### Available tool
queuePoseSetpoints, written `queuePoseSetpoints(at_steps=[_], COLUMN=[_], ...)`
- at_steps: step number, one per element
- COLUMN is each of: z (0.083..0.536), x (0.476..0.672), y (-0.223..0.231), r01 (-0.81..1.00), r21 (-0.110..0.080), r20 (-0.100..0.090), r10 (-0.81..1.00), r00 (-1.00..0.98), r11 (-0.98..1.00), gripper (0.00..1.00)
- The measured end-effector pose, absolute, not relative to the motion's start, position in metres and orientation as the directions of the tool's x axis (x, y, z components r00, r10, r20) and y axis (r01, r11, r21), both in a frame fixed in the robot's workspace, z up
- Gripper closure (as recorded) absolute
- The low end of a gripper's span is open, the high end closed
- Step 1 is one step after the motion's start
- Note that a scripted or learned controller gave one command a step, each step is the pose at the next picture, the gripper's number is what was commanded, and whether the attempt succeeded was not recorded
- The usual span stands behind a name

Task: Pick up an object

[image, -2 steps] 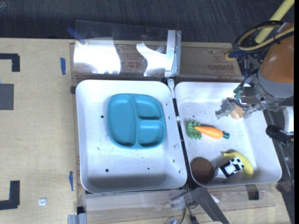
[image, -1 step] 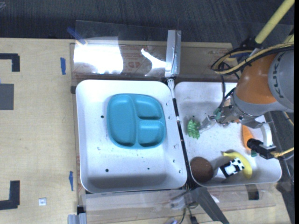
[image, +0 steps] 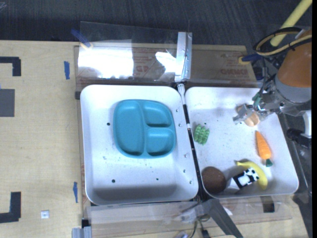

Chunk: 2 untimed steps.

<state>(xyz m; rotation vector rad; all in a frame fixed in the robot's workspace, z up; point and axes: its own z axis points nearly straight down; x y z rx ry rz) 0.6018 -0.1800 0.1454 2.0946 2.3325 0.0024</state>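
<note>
My gripper (image: 246, 114) hangs over the far right part of the right bin (image: 218, 100), at the end of the arm with the orange band (image: 297, 68). A small peach-coloured object (image: 252, 121) sits right at the gripper's tip, and I cannot tell whether it is touching or held. An orange carrot (image: 263, 146) lies just below it. A green leafy piece (image: 201, 133) rests by the bin's left wall. A yellow banana (image: 260, 173), a black-and-white toy (image: 245, 178) and a brown round fruit (image: 214, 179) crowd the near edge.
The left bin (image: 94, 133) holds a blue divided plate (image: 145, 128). A clear plastic panel (image: 129, 56) stands behind the bins. Cables and a yellow hose (image: 297, 14) run at the upper right. Bare bin floor lies between the green piece and the gripper.
</note>
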Motion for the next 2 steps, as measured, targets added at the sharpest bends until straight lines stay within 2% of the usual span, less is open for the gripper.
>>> queuePoseSetpoints(at_steps=[1,2], z=[0.0883,0.0901], x=[0.5635,0.5536], y=[-0.2027,-0.2057], r01=[0.929,0.986], r21=[0.008,0.016], r20=[0.004,0.019], r10=[0.929,0.985], r00=[-0.371,-0.169], r11=[0.371,0.169], gripper=[0.0,0.0])
